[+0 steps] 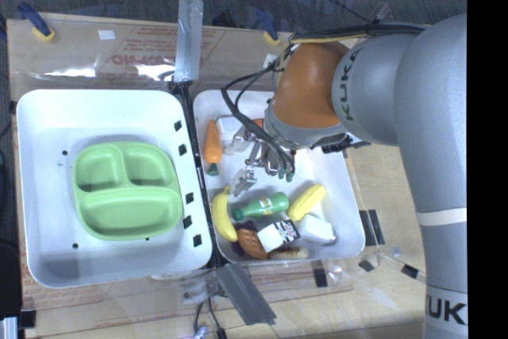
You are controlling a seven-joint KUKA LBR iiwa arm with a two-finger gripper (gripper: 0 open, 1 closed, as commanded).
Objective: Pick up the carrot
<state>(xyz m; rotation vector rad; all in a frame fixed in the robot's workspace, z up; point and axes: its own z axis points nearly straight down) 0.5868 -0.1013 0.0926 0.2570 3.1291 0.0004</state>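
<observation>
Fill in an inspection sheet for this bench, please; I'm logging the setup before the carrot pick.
Surface: two shallow white bins, left bin and right bin, side by side on the bench.
Job's things: carrot lies at the right bin's left wall, not between the fingers.
Clutter: green divided plate in the left bin; banana, green bottle, corn cob and small packages in the right bin.
Grippers: gripper hangs over the right bin, right of the carrot.
Cables: black cables loop from the wrist.
Surroundings: dark floor beyond the bench.
</observation>
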